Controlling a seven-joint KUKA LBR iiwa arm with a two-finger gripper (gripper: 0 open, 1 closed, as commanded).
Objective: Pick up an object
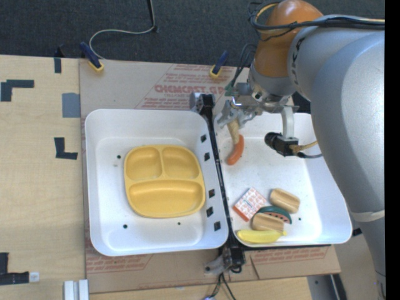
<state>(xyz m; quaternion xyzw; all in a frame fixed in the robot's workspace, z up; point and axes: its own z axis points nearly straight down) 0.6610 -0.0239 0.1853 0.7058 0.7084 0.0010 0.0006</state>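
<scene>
Camera view, tool [234, 127] above orange sausage [234, 150], cardboard [181, 92] printed "CHEMCAST"

yellow divided plate [165, 181] in left bin [100, 186] | blue-yellow clamps [91, 55] on cardboard [144, 86]

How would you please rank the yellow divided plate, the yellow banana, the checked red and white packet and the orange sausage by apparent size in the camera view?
1. Yellow divided plate, by far the largest.
2. Yellow banana.
3. Checked red and white packet and orange sausage look about alike; I would not rank them.
</scene>
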